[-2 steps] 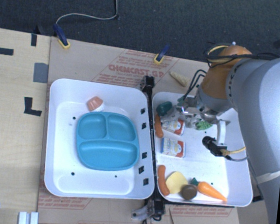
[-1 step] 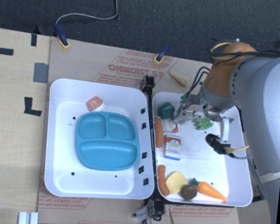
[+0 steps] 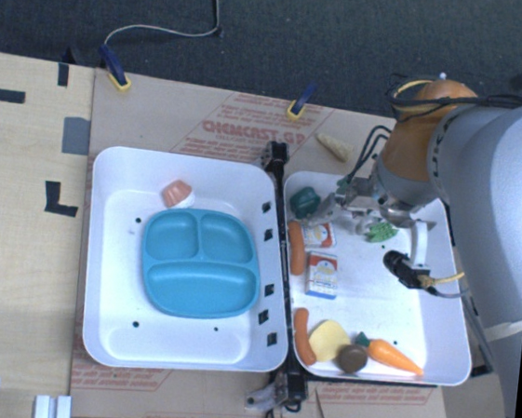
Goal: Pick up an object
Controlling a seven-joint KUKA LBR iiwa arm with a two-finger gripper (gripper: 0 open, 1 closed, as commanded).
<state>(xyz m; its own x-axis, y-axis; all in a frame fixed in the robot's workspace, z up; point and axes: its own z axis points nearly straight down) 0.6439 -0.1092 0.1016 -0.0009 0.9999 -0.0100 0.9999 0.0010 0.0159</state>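
The arm (image 3: 489,183) comes in from the right and bends down over the right bin (image 3: 441,350), at its far end. The hand (image 3: 366,211) is low there, among metal parts and cables, and I cannot tell if it is open or closed, or if it grips something. A small green object (image 3: 382,232) lies just beside it, and a dark teal object (image 3: 305,200) is near the bin's far left corner.

In the same bin a sausage (image 3: 295,246) lies along the left wall, with two small printed cartons (image 3: 323,276) beside it (one behind the other). At the near wall there is a row: a second sausage (image 3: 302,335), a yellow piece (image 3: 328,338), a brown round piece (image 3: 352,358) and a carrot (image 3: 392,356).

The left bin (image 3: 102,326) holds a blue divided plate (image 3: 201,262) in its middle and a small pink object (image 3: 177,193) behind the plate. Both bins stand on cardboard on the tabletop (image 3: 13,250).
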